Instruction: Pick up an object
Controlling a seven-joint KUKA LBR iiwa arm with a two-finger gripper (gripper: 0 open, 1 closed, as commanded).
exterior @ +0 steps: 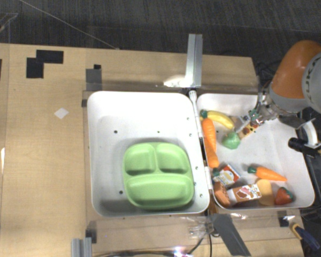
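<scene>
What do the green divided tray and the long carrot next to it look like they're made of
Green divided tray: probably molded plastic, with a smooth, slightly matte finish; its even color, rounded compartment edges and soft highlights point that way. Long carrot, lying along the left wall of the right bin: likely toy plastic, since its orange is uniform and smooth, though foam or rubber can't be ruled out.

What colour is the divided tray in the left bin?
Light green, seen in the camera view: the tray.
</scene>
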